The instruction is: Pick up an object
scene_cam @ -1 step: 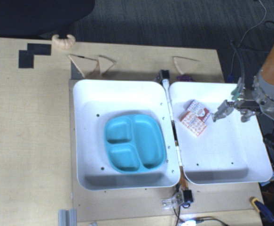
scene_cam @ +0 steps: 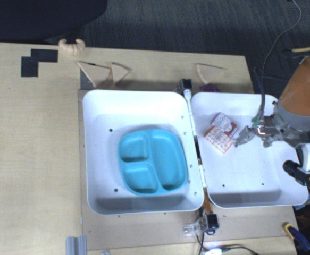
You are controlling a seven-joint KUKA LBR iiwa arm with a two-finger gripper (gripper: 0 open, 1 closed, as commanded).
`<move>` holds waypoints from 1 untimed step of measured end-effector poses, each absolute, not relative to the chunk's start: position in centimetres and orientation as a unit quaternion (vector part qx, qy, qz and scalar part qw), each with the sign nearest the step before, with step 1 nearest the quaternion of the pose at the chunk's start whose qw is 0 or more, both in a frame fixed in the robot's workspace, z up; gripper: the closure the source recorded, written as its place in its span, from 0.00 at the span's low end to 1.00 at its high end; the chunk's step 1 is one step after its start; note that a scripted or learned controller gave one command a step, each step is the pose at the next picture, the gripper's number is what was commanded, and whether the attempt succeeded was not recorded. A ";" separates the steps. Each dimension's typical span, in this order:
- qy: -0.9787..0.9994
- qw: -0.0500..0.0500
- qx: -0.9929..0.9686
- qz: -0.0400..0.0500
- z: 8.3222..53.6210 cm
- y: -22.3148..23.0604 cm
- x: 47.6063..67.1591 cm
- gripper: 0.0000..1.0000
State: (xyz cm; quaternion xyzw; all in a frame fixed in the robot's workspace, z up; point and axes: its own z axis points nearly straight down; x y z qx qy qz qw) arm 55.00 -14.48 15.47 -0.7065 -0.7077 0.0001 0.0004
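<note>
We see a small packet [scene_cam: 221, 132], white with a red pattern, lying flat in the right bin [scene_cam: 250, 187], up near its far left part. It looks light and thin, probably crinkly and a bit slick, so we would pinch across its short edges. Our gripper [scene_cam: 243, 137] sits just to its right, low in the bin; we cannot tell its state, and it holds nothing we can see. The left bin [scene_cam: 101, 116] holds 1 blue tray [scene_cam: 152, 161].

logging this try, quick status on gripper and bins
Gripper low in right bin, beside the red-and-white packet, finger state unclear. Packet lies on the bin floor, not held. Blue divided tray in left bin.
</note>
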 end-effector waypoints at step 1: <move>-0.709 -0.004 -0.705 -0.004 9.0 -14.4 59.7 0.00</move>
